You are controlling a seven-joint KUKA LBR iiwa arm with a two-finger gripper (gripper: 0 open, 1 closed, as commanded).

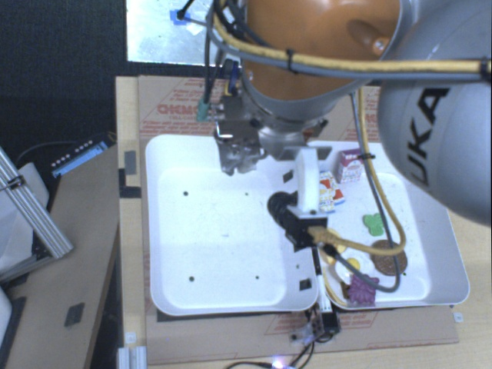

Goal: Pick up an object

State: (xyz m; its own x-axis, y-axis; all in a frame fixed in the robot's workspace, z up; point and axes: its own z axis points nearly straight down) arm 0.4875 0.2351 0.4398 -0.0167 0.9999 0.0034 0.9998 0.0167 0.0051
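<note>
Arm over both bins; gripper state not discernible.

Gripper (238, 156) hangs above the far edge of the left bin (200, 283); whether it is open or closed cannot be told, and nothing shows in its grasp; right bin (442, 271) holds a small carton (350, 166), a green piece (374, 224), a brown disc (390, 258) and a purple object (361, 289); yellow cable (369, 198) drapes over them.

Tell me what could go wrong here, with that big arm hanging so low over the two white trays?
Three risks, as I judge them:
1. The small things, a green piece, a brown disc and a purple lump, crowd the right white tray; a grab could pinch two or miss.
2. The yellow cable loops over them and might snag or drag one.
3. The arm hides part of the tray from the camera, so a failed grab may go unnoticed.
</note>
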